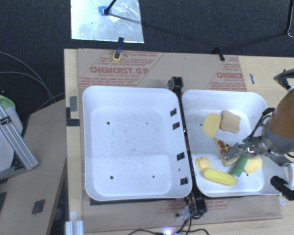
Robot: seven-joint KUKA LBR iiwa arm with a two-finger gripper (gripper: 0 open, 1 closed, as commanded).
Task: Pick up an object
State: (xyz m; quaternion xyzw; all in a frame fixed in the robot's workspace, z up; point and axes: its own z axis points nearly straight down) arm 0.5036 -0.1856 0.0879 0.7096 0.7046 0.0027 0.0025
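From the camera above, two shallow white bins sit side by side on the surface [152, 67], which is covered by a brown sheet with red lettering. The left bin [95, 99] shows only a bare, speckled white floor. The right bin [257, 102] carries all the objects, crowded into its middle and near part: a pale yellow oval piece [211, 125] lies just beside a tan bread-like piece [230, 122] towards the far side; below them a pizza slice [224, 150] lies flat; a small yellow lump [202, 162] sits near the divider, touching or almost touching a corn cob [219, 176] that lies along the near wall; a green stick-shaped object [238, 167] rests at a slant against a round yellow item [254, 165]. The arm [290, 121], grey with its orange band, comes in from the right and overhangs the right bin's right side. Its gripper [236, 152] is low over the cluster, the metal tips lying across the pizza slice's lower edge and just above the green object; whether the tips are spread or pressed together cannot be told, and nothing is plainly seen between them. Black clips line the seam between the bins [178, 126], and a silvery sheet [107, 12] lies on the dark floor beyond the surface
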